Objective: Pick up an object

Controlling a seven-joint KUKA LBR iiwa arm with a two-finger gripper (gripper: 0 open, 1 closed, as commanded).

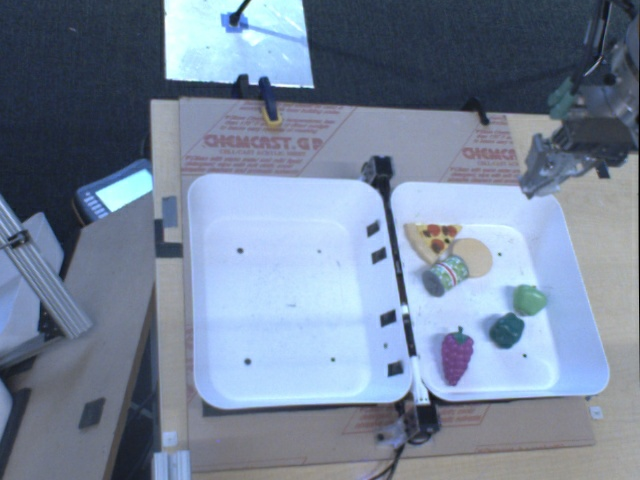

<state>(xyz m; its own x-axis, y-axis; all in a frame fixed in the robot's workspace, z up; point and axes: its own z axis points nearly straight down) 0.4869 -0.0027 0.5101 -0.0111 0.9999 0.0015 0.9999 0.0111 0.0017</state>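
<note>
While the gripper hangs over the right bin's far corner, fingers seemingly spread and holding nothing, the pizza slice lies below-left, well apart.

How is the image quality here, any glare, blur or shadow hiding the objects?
Camera view: even light, slightly soft overall; metal sheet at top glares bright; gripper looks blurred; toys in the right bin stay distinguishable, with only faint shadows.

Two bins side by side on bench: left bin, right bin. In right bin: pizza slice at back-left, can just before it beside cookie; peppers right, grapes front. Gripper over right bin's back-right rim.
</note>
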